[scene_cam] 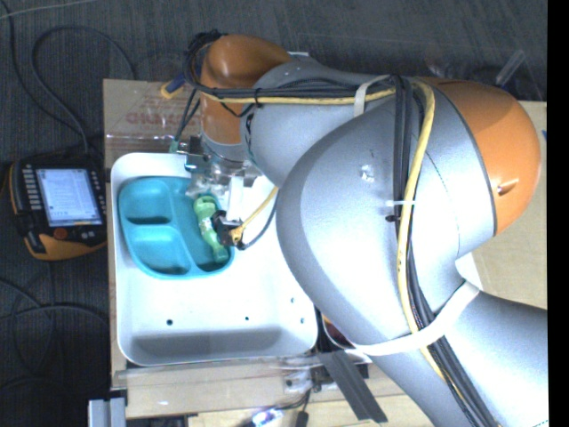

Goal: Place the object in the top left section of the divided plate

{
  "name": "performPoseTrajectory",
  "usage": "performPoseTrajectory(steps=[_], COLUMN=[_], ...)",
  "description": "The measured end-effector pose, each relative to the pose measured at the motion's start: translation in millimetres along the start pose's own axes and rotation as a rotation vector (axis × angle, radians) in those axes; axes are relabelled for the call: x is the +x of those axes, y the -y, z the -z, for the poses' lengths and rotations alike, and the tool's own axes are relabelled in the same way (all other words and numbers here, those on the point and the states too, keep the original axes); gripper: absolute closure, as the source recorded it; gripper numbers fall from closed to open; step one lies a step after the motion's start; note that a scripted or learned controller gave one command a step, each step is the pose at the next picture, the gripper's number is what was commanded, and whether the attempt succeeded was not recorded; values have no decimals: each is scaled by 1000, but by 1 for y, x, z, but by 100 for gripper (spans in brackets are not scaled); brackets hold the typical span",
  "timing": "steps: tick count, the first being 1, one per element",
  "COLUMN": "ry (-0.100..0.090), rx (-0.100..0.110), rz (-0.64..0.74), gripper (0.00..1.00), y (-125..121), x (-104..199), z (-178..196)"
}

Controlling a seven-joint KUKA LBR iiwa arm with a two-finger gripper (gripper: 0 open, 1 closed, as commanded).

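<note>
The big grey robot arm (400, 238), nearest the lens, fills the right half of the frame, its orange band at the upper right. At far left, on the dark floor, lies an orange-edged handheld pendant with a lit screen (60, 201). Right of it sits the shallow white plastic bin (213, 327), holding a turquoise divided plate (160, 225) in its upper part. At the plate's right edge, the two-finger gripper (213, 205) hangs over a pale green object (208, 221); whether it grasps the object cannot be told.
</note>
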State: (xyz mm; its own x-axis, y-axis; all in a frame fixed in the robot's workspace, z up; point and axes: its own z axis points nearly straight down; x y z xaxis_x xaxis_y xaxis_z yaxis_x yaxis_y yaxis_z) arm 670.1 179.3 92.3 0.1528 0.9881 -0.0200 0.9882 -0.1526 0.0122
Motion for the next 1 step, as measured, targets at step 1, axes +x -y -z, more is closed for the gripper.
performPoseTrajectory(steps=[1], ry=[-4], rx=[19], rz=[-111], gripper=[100], y=[9], x=[44], z=[19])
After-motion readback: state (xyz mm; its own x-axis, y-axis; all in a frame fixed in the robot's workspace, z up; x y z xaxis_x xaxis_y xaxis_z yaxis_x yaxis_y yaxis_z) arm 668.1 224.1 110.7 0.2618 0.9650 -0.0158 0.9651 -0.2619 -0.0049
